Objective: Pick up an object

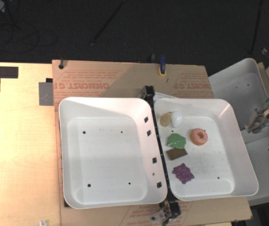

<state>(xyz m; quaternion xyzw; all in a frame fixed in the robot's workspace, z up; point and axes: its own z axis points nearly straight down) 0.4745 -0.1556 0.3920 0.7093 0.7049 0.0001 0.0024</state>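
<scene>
The right white bin point(228, 126) holds several small objects along its left half. A tan piece point(165, 119) and a white egg-shaped object point(177, 119) lie touching near the back. A pink doughnut point(199, 137) sits toward the middle. Left of the doughnut a green leaf-shaped item point(176, 140) rests partly over a brown block point(176, 153). A purple grape cluster point(183, 173) lies nearest the front.
The left white bin point(66, 149) adjoins the right one along a clipped seam point(154, 145). Both rest on brown cardboard point(101, 81). Wooden bench top point(16, 149) lies to the left, a grey metal plate point(242, 79) to the right, and a blue clamp point(162, 65) at the back.
</scene>
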